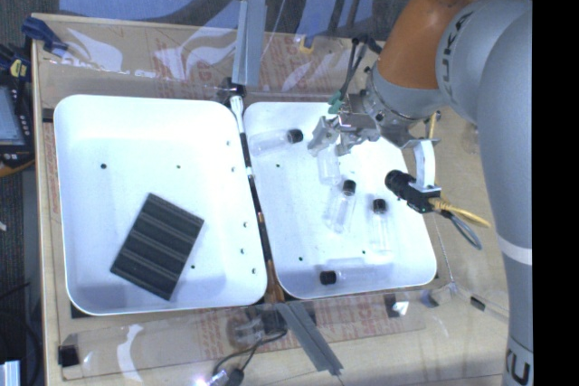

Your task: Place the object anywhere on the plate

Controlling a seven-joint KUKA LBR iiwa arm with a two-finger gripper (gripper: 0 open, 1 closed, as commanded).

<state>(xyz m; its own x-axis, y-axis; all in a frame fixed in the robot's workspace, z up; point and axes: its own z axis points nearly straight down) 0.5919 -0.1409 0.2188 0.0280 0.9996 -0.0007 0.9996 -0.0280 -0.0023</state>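
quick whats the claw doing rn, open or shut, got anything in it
claw: above the right bin, over the clear vials; whether it is open, shut or gripping something cannot be told from this view.

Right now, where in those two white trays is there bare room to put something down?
The left bin is bare along its back and right side, around the dark ribbed plate. The right bin is crowded: clear vials scattered under the gripper; only its front-left part is free.
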